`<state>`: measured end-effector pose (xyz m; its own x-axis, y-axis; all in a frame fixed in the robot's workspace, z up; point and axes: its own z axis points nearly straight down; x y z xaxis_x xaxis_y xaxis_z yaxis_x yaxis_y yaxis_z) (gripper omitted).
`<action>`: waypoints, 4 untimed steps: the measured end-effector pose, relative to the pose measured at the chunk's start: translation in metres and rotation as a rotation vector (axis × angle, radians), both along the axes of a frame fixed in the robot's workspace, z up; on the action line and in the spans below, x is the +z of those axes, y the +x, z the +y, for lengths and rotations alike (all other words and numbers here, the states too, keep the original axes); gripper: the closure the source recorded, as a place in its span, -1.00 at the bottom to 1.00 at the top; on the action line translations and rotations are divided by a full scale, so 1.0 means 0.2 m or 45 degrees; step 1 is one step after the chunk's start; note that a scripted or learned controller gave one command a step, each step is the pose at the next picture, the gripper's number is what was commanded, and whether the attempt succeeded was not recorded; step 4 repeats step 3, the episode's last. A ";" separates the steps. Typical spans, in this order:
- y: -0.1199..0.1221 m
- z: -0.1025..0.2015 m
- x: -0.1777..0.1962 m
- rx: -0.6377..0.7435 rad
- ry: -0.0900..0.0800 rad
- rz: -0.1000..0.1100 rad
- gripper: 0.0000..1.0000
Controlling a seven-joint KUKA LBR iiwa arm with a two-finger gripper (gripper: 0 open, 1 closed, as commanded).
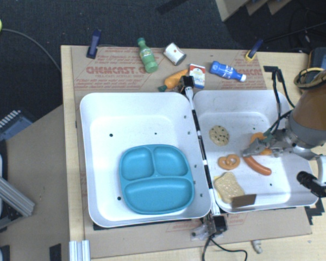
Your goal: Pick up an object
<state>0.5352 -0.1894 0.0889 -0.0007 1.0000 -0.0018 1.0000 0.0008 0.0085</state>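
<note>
You'll find the grey two-finger gripper point(262, 144) low in the right shallow white bin point(244, 106), its opening impossible to tell, with the red-orange toy sausage point(258, 165) just below-left, long axis slanting down-right.

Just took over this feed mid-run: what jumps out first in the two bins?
The blue divided plate fills much of the left bin and draws the eye first. In the right bin, toy foods lie scattered: a cookie, a pretzel, a hot dog and a bread slice. The end effector reaches in from the right, low beside the hot dog.
</note>
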 end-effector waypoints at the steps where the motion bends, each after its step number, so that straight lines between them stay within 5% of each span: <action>1: -0.16 0.13 -0.02 -0.001 0.004 0.013 -1.00; 2: -0.16 0.13 0.03 -0.003 0.003 0.011 1.00; 3: -0.11 0.74 0.48 0.001 0.004 0.010 1.00; 4: -0.11 0.74 0.48 0.001 0.004 0.010 1.00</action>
